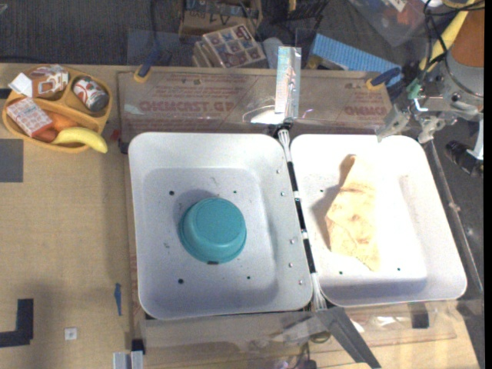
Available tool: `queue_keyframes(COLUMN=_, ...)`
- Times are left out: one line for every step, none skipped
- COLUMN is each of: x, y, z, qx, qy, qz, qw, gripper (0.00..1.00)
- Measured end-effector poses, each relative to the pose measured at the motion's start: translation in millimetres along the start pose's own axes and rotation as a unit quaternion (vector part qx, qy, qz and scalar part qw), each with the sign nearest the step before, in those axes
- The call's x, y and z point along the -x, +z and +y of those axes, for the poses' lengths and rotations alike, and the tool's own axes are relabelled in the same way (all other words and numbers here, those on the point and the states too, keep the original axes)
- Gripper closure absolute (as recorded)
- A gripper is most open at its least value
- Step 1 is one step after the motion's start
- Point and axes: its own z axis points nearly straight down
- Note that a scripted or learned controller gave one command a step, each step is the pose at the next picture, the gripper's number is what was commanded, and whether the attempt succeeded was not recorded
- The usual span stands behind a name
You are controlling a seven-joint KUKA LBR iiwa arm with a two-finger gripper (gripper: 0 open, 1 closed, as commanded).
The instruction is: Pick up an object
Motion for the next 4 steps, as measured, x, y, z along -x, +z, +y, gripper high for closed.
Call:
queue_keyframes(x=-46, y=73, z=-5, qx=0.0, qy=-0.057, qz=0.0, qw=0.9983, gripper=0.0)
queue_keyframes(x=-37, y=156, z=9, qx=0.005, qy=-0.113, qz=-0.001, qw=0.9936, gripper=0.0)
queue_keyframes(x=-46, y=156, z=-61, qx=0.005, qy=-0.232, qz=-0.002, qw=0.9728, gripper=0.0)
queue_keyframes(x=-43, y=144, z=-59, qx=0.009, qy=-0.229, qz=-0.004, qw=0.9733, gripper=1.0)
